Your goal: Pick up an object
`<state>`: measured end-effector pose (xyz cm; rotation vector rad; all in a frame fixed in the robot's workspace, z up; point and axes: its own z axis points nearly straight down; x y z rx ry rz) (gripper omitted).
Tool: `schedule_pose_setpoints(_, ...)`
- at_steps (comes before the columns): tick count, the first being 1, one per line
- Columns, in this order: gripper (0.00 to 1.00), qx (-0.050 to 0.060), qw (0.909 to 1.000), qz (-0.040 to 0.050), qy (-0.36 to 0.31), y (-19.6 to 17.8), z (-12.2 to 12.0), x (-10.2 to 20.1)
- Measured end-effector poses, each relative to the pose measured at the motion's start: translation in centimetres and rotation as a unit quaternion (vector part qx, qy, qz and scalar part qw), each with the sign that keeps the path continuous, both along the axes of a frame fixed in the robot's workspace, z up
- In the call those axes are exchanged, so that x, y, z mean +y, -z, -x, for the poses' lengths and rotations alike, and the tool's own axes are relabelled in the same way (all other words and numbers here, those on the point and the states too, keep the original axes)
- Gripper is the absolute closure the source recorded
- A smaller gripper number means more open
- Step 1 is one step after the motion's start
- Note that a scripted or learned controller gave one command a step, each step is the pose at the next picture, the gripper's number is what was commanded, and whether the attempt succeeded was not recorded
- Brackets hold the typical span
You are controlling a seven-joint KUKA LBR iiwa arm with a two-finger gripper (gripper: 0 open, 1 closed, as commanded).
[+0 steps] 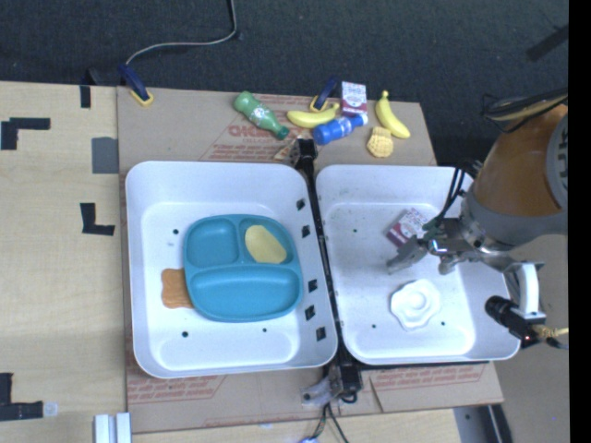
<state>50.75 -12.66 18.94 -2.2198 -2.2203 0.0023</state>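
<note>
In the right bin, a small red and white packet lies toward the back and a white lumpy object sits nearer the front. My gripper hangs between the two, just in front of the packet and above the white object. It is open, its grey fingers spread left and right with nothing between them. The arm's orange band stands over the bin's right side.
The left bin holds a blue divided plate with a yellow piece on it, and a tan piece lies at the plate's left edge. Behind the bins lie a green bottle, two toy bananas and other small toys.
</note>
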Motion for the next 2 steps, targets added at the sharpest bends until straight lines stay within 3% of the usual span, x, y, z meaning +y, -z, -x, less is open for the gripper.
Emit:
schedule_pose_setpoints(1, 0.0, -0.001, 1.0, -0.0002, -0.001, 2.1, -9.9, -0.1)
schedule_pose_setpoints(2, 0.0, -0.005, 1.0, 0.0022, 0.0, 9.7, -10.4, -2.4)
